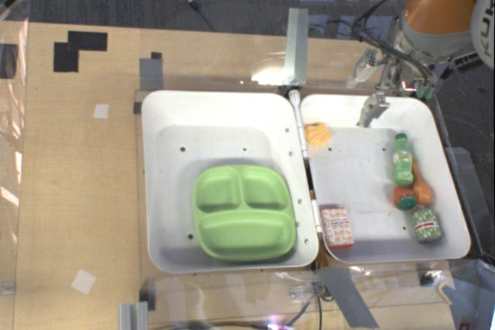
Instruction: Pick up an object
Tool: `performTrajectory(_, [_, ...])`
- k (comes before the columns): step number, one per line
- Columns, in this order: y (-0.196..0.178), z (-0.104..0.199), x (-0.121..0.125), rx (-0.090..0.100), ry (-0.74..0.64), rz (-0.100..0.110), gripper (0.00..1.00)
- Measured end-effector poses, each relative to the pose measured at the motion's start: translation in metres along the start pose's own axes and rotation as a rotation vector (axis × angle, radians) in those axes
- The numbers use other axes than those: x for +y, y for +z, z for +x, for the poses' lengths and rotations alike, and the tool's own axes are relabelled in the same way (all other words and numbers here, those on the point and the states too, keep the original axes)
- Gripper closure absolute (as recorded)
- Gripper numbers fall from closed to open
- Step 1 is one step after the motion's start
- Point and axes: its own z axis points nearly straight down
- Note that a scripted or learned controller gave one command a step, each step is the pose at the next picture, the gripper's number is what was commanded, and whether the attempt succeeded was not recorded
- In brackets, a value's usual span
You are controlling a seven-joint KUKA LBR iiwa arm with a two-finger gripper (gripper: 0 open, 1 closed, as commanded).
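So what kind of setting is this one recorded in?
Most likely a robot lab bench set up for bin picking. Two shallow white bins sit side by side on a taped wooden bench, toy items such as a green divided tray and a small green bottle lie in them, and cables trail around.

Bright, even light falls from above — a hot glare patch sits on the pale wooden desk (272, 77) just behind the two shallow white plastic bins (174, 127). The green three-compartment plastic tray (244, 211) throws a soft shadow to its left. Clear sheeting at the frame's edges reflects streaks — focus is fairly sharp, slightly grainy.
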Motion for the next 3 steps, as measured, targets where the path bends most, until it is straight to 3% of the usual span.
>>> performTrajectory(1, [0.092,0.072,-0.054,0.006,0.349,0.002,0.00])
performTrajectory(2, [0.144,0.071,-0.021,-0.003,0.658,0.000,0.00])
performTrajectory(3, [0.129,0.066,-0.020,-0.017,0.651,-0.002,1.00])
